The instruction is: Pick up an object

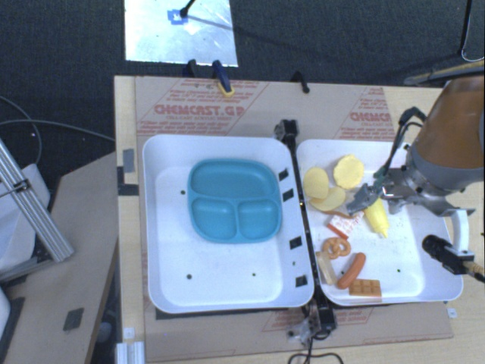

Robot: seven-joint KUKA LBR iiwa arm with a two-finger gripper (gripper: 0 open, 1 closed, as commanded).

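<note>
The gripper (366,198) is hovering low in the right bin (432,275), its dark fingers (361,201) pointing toward the divider; whether they are parted or closed cannot be told, and nothing is showing between them. Just below its tip, a yellow corn-shaped toy (377,218) is lying beside a red and white packet (342,225). On the far side of the tip, pale yellow chips (332,184) are sitting clustered. Further toward the near rim, a pretzel (336,246), a red sausage (351,271) and an orange waffle block (364,287) are resting. Well beyond the tip, across the divider, the left bin (170,279) is holding a blue divided plate (234,201). Both bins are sitting on a printed cardboard sheet (198,106) over a bench, with dark carpet (61,36) and a shiny metal plate (179,20) lying behind
</note>
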